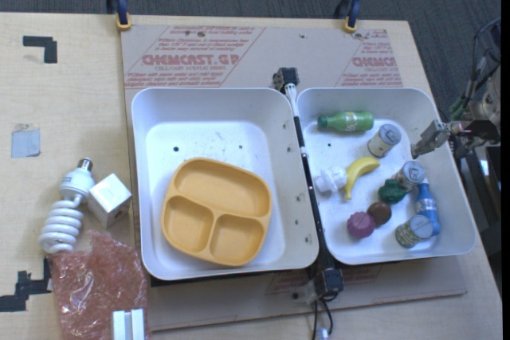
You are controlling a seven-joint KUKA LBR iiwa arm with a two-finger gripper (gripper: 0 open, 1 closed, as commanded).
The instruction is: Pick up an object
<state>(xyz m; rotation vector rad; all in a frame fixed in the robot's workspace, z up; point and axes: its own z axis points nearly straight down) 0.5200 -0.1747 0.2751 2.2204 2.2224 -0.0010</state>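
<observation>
Divided tray (215, 211) in left bin (147, 131); bottle (345, 122), banana (358, 173) in right bin (414, 103).

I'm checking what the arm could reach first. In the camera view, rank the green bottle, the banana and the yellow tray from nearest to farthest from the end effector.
From the end effector, at the right bin's right rim:
1. Green bottle, upper part of the right bin.
2. Banana, middle of the right bin, a little farther.
3. Yellow tray, in the left bin, clearly farthest.

The claw (431, 138) is grey metal, backed by black cables and pale fittings.
</observation>
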